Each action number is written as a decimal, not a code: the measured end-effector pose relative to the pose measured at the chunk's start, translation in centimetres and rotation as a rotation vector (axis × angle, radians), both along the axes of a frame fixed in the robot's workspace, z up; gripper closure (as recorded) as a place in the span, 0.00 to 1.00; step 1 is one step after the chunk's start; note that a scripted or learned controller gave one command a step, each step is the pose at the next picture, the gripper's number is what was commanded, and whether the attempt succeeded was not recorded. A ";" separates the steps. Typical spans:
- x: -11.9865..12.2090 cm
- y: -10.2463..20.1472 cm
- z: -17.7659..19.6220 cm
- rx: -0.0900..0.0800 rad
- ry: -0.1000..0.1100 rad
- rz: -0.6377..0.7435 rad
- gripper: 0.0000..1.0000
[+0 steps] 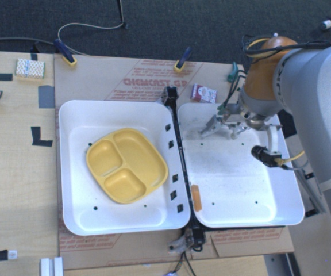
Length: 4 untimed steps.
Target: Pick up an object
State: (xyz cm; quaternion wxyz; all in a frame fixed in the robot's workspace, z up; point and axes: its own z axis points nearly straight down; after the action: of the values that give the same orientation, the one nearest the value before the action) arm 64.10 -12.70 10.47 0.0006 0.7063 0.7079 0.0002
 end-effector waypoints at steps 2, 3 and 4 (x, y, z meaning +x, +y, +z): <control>0.0 0.1 0.9 0.002 0.001 0.001 0.00; 2.1 2.7 -2.0 0.001 0.001 0.000 0.00; 2.1 2.8 -0.9 0.001 -0.001 0.002 1.00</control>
State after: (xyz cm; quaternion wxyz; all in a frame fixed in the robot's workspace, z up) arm 66.23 -9.91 9.53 0.0007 0.7058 0.7085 0.0010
